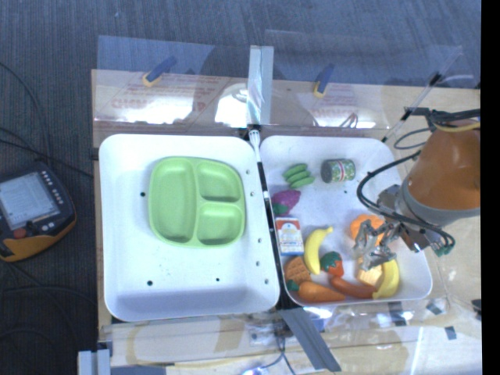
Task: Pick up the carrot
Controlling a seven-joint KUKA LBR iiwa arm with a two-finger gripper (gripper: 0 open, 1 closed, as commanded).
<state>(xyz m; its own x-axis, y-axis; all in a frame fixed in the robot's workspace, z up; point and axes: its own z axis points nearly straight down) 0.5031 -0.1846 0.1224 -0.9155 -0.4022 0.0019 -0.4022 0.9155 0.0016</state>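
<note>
**Q:** Where does the pincer stand?

**A:** My pincer (376,250) hangs low over the right-hand shallow white bin (355,143), near that bin's right wall. Its metal fingers point down among the toys; I cannot tell whether they are spread or closed, and I see nothing gripped between them.

**Q:** And the carrot?

**A:** The long orange plastic carrot (318,291) lies flat along the near edge of the same bin, left of my pincer and apart from it. Above it rest a yellow plastic banana (315,248) and a small red strawberry with a green cap (333,263).

**Q:** What else shares the bin?

**A:** A second yellow banana (388,278) just beneath my pincer, a green pea pod (297,174), a small dark tin can (338,169), and a purple toy aubergine (286,200).

**Q:** The left bin?

**A:** The left-hand white bin (125,287) holds a pale green divided plastic tray (197,201).
</note>
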